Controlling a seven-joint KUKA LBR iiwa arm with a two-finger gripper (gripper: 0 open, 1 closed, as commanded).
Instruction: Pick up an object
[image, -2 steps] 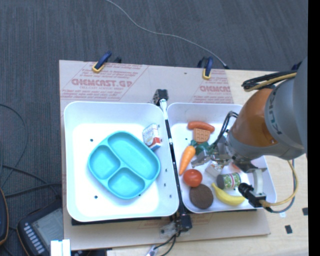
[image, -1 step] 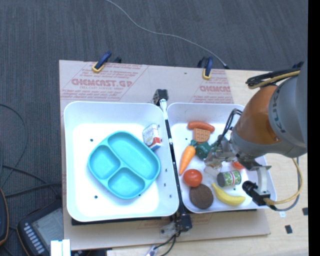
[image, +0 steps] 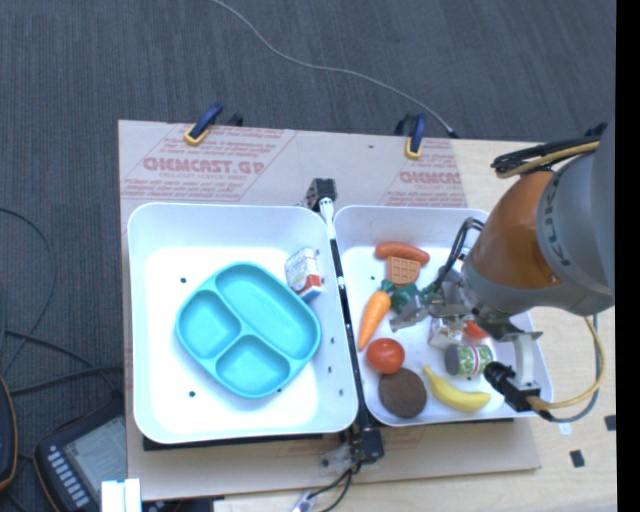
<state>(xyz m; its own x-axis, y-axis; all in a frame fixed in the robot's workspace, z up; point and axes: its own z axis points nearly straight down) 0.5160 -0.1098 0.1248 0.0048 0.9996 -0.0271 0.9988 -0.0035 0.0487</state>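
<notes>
Cardboard sheeting (image: 200, 170) covers the table (image: 560, 460), held at the far edge by a blue clamp (image: 204, 122) and a yellow one (image: 414, 138). On it, the left bin (image: 150, 300) carries a turquoise divided plate (image: 247, 329) lying at a slant near its middle, and a small white carton (image: 304, 272) sits just beside the plate's far right rim, close to the wall shared with the neighbouring bin. The right bin (image: 350, 225) holds the toy food: a carrot (image: 373, 313) lies tilted along its left side, with a red tomato (image: 385, 355) just below it and a dark brown round piece (image: 404, 393) nearer the front edge. Toward the far side, a red sausage (image: 402, 252) rests above a waffle-patterned piece (image: 404, 270). A yellow banana (image: 455, 391) lies along the front wall, and a small green-labelled can (image: 470, 359) sits just above it on its side. The tool (image: 437, 318) hangs low over the middle of this bin, under the arm's orange band (image: 510, 240), near a green piece (image: 404, 296) and the can; I cannot tell whether it is spread or clenched, nor whether it touches anything, because the metal parts blur together there.
</notes>
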